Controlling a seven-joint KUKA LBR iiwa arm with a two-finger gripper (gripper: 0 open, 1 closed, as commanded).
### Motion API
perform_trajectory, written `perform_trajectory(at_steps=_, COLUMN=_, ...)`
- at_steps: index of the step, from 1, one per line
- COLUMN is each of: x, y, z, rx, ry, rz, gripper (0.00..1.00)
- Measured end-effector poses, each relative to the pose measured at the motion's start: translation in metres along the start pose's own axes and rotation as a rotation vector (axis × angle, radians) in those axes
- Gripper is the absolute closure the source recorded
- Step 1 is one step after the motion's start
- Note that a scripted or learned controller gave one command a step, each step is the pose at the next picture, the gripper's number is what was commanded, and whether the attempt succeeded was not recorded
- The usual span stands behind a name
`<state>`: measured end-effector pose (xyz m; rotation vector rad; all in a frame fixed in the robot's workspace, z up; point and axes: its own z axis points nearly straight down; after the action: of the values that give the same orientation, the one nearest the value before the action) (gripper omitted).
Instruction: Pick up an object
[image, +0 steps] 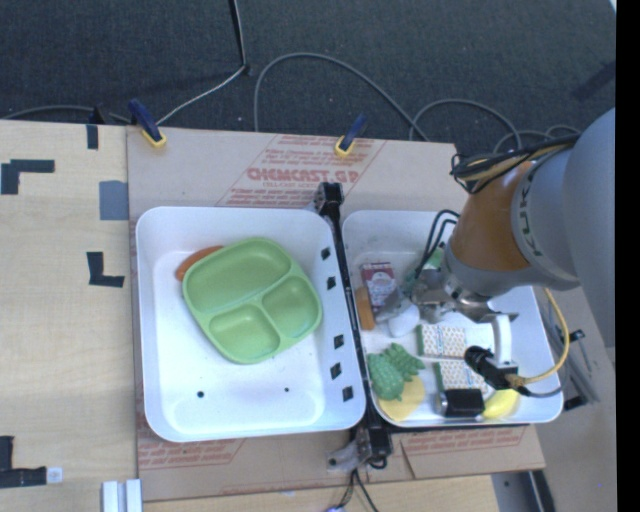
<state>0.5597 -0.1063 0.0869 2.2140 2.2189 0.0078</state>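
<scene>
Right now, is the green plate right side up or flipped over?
Right side up: the green divided plate shows its three hollow compartments facing up in the left bin.

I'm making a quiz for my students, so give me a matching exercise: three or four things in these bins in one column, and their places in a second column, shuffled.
Things:
1. green divided plate
2. green leafy toy
3. small red packet
4. gripper

Places:
A. right bin, near its front edge
B. left bin
C. right bin, by the divider, toward the back
D. above the middle of the right bin

Pairs: 1-B, 2-A, 3-C, 4-D
</scene>
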Motion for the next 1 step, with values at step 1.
perform_trajectory(at_steps=1, x=0.007, y=0.0785, z=0.0018, rx=0.004, ry=0.001, rz=0.0, gripper=0.0)
